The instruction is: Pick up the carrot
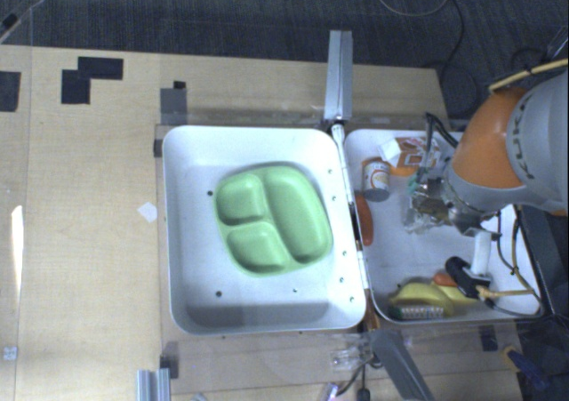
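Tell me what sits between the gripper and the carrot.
Bare white bin floor separates the gripper from the carrot, seen in the camera view.

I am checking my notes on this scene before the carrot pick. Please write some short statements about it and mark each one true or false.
1. The green tray lies in the left bin. True.
2. The carrot lies on the green tray. False: it lies in the right bin, along its left wall.
3. The pincer is over the right bin. True.
4. The carrot is between the pincer's fingers. False: it lies apart, left of the pincer.
5. The banana lies near the right bin's front edge. True.
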`<state>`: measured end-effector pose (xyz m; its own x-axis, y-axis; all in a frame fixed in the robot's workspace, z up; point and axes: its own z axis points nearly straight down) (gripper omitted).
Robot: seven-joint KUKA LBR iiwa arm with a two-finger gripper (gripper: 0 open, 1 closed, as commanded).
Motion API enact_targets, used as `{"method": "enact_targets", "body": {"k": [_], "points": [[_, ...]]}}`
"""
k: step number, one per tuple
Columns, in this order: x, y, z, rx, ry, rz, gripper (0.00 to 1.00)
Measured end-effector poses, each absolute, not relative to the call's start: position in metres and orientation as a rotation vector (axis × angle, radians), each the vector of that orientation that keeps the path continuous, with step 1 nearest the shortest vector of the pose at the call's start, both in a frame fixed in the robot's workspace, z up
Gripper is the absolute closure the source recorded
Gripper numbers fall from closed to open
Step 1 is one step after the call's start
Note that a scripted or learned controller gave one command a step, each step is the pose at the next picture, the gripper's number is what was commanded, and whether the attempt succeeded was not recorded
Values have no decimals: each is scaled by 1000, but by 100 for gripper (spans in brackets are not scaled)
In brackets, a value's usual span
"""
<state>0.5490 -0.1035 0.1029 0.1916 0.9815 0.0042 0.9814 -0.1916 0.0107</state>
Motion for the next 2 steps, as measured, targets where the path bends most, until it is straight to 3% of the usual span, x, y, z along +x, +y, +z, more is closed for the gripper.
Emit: {"method": "enact_targets", "body": {"k": [1,2], "points": [[549,-104,103,2421,1994,16,0],[550,-103,114,2419,1994,20,100]]}}
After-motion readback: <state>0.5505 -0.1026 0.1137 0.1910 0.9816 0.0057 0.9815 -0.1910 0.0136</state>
